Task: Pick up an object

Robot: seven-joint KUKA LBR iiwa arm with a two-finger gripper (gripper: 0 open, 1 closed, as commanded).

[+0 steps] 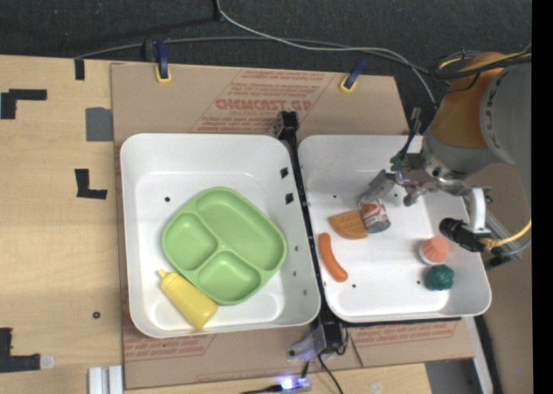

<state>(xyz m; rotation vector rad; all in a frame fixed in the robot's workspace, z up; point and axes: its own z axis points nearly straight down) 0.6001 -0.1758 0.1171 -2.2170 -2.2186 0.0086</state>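
Note:
My gripper (395,192) hangs over the upper middle of the right bin (346,155), fingers spread open with nothing between them. A small red, white and grey can (373,214) lies just below the left finger (378,186), close to its tip. An orange wedge-shaped piece (349,225) lies against the can's left side. Near the bin's left wall is an orange sausage (333,257). A pink-orange round fruit (435,251) and a dark green lump (439,277) sit at the right, below the arm's wrist.
The left bin (138,168) holds a green divided plate (225,245) and a yellow squeeze bottle (187,299) at its front left corner. A black divider (298,202) runs between the bins. Cables cross the bench behind the bins.

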